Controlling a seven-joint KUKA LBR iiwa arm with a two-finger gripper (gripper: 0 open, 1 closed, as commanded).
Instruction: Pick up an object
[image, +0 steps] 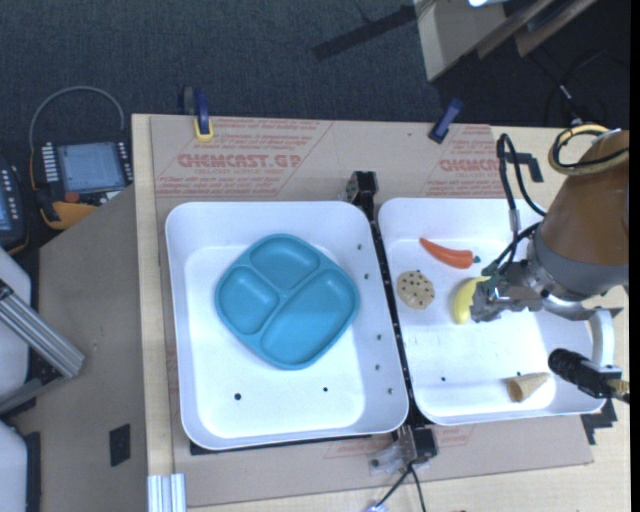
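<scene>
The right white bin (440, 385) holds several small things: an orange carrot-like piece (446, 253) near its back, a round speckled cookie (414, 289) at its left side, a yellow banana-like piece (462, 300) in the middle, and a tan cone (527, 385) near the front right. My gripper (489, 299) hangs low over the middle of this bin, right beside the yellow piece and at its right edge. Whether it touches the yellow piece is unclear. The grey and orange arm covers the bin's right side.
The left white bin (200, 380) holds a blue divided plate (287, 299) in its middle. A black divider (385, 300) runs between the two bins. Bare bin floor lies at the front left of the right bin.
</scene>
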